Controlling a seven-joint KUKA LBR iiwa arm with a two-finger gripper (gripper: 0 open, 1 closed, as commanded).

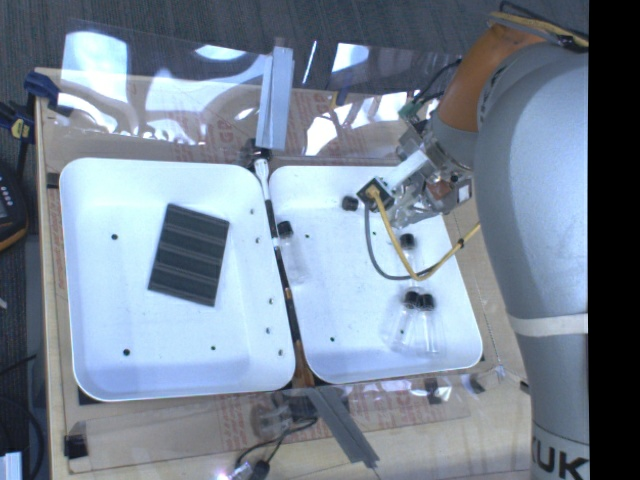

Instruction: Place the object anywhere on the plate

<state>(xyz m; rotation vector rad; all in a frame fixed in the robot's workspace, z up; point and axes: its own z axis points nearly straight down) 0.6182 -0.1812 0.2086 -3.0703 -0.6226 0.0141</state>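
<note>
Jaw state cannot be told: the grey arm's two-finger gripper hangs over the far part of the right shallow white bin, blurred among yellow cables. Two clear plastic vials with black caps lie side by side near that bin's near right corner. A dark ribbed rectangular plate lies tilted mid-floor in the left shallow white bin.

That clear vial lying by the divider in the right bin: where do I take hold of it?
Probably best to grip the vial across its clear body, just below its black cap, coming straight down from above. It lies flat, parallel to the divider, so close across its narrow width. The divider is close on its left.
</note>
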